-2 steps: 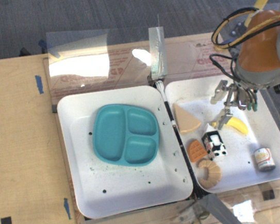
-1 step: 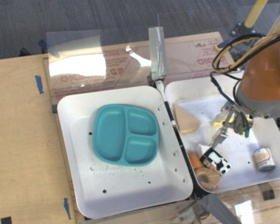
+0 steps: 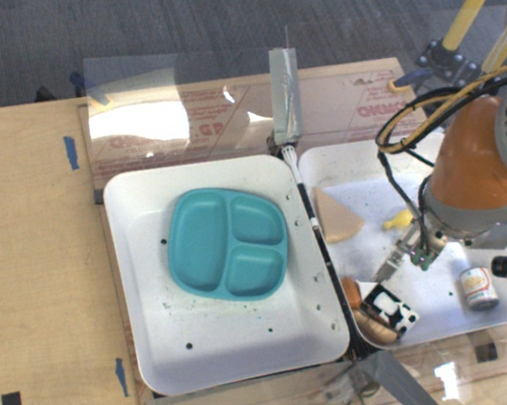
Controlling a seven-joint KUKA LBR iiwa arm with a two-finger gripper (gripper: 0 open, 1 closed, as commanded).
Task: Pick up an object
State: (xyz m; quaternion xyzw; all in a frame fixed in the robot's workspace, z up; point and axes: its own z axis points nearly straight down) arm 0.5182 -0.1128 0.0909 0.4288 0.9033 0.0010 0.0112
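- Two shallow white bins are set side by side on a light wooden bench (image 3: 32, 296).
- The left bin (image 3: 140, 261) is occupied by a teal plate (image 3: 227, 243) with three compartments, lying flat near the bin's middle.
- The arm (image 3: 474, 164), grey with an orange band, is extended over the right bin (image 3: 374, 190) from the right edge of the view.
- The gripper (image 3: 397, 262) is seen low over the right bin's floor, pointed down and toward the left, near the middle of that bin.
- Whether the gripper is spread or pressed together cannot be told, and nothing is seen held in it.
- A tan wedge (image 3: 338, 217) lies flat in the right bin's upper left part, close to the wall shared with the left bin.
- A small yellow piece (image 3: 396, 220) lies just right of the wedge, beside the arm.
- A small can (image 3: 477, 288) with a white label is placed near the right bin's lower right corner, apart from the gripper.
- A black-and-white item (image 3: 389, 309) lies below the gripper, close to it, at the bin's lower left.
- An orange-brown item (image 3: 353, 293) is seen just beside it against the left wall; its kind cannot be told.
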